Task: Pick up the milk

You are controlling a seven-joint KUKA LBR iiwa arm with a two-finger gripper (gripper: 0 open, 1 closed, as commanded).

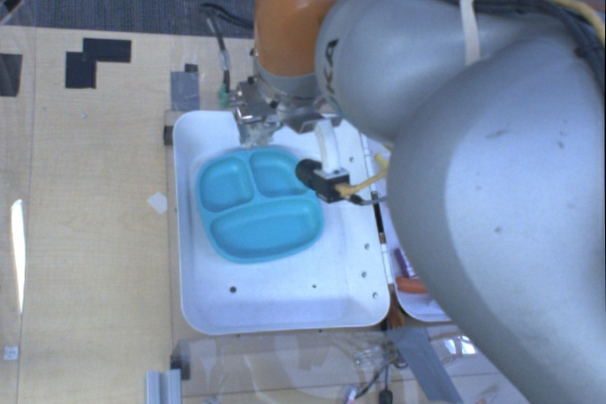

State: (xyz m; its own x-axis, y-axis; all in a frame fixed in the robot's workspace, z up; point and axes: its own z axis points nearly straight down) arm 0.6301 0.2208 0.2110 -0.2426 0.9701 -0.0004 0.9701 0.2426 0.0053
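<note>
Arm [492, 156] metal, grey and bulky, reaches in from the right and covers most of that side, with its orange band [289, 5] high in the middle. Below the band the gripper [256, 130] points down over the far end of the left bin [284, 312], just above the far rim of a blue plate [258, 203]. Whether it touches the plate cannot be told, nor whether the gripper is released or clenched, and nothing can be seen grasped in it. The blue plate lies flat in the far half of the left bin and has three compartments: two small ones on the far side and one long one on the near side, all bare. The near half of that bin's white floor is dotted with a few small dark holes. Where the milk lies cannot be told. Of the right bin [417, 306], a narrow sliver shows under the arm, and in it is a small orange-red thing [409, 284], too hidden to name. Both bins rest on a pale wooden surface [85, 203], which carries black angular marks [95, 61] near its far left corner. A grey bracket [185, 90] stands just beyond the left bin's far left corner.
</note>
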